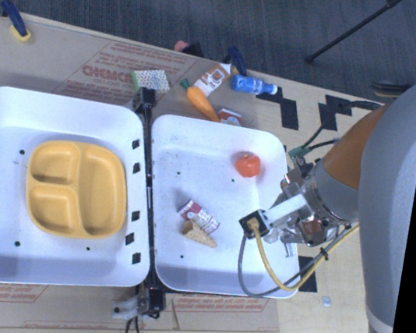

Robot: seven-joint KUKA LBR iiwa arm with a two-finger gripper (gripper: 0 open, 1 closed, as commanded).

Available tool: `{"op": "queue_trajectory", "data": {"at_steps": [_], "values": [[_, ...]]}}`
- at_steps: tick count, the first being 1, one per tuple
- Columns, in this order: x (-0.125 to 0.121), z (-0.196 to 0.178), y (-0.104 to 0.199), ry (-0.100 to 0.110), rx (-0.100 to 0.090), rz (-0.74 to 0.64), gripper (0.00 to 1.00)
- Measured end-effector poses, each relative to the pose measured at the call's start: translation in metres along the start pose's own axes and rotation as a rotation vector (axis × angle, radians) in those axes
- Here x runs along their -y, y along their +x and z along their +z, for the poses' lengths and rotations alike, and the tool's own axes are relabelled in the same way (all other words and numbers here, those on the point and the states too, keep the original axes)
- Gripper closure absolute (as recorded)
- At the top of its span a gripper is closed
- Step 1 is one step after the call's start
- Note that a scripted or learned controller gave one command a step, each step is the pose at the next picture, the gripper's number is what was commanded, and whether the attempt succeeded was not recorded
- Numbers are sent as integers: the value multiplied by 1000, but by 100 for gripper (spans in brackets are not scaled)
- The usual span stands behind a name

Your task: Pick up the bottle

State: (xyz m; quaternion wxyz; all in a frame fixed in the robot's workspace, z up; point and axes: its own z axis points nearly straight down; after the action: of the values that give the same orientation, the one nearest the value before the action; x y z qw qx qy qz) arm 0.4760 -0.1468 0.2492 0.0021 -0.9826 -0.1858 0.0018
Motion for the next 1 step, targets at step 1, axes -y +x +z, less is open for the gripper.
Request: {"op": "queue_trajectory", "data": {"at_steps": [1], "values": [[27, 16, 11, 2, 1, 39, 100]]}}
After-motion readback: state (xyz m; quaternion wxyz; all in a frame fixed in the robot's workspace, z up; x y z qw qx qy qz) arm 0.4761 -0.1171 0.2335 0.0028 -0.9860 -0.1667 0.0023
